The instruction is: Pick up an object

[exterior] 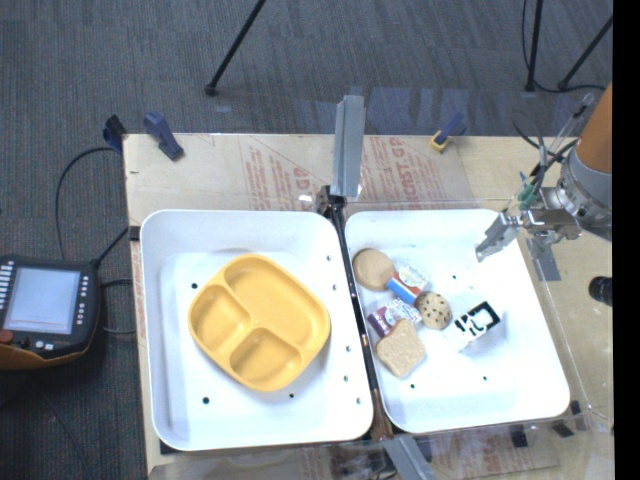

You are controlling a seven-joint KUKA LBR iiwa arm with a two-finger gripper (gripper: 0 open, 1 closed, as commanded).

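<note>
The right bin [520, 388] holds a small cluster of objects. A tan round bun [373, 266] lies by its left wall, with a blue, red and white packet [405, 286] beside it. A speckled cookie [434, 309], a dark brown wrapper [383, 320] and a slice of toast [401, 349] sit just below. Apart to the right stands a white block with black marks [477, 322]. My gripper [518, 251] hangs over the bin's upper right part, above and right of the block. It is open, with nothing between its fingers [492, 240].
A yellow three-compartment plate [260, 320] lies in the left bin [165, 268]. A grey upright post [349, 148] stands behind the divide between the bins. A handheld control pendant [45, 308] rests left of the bench. Tripod legs stand on the floor behind.
</note>
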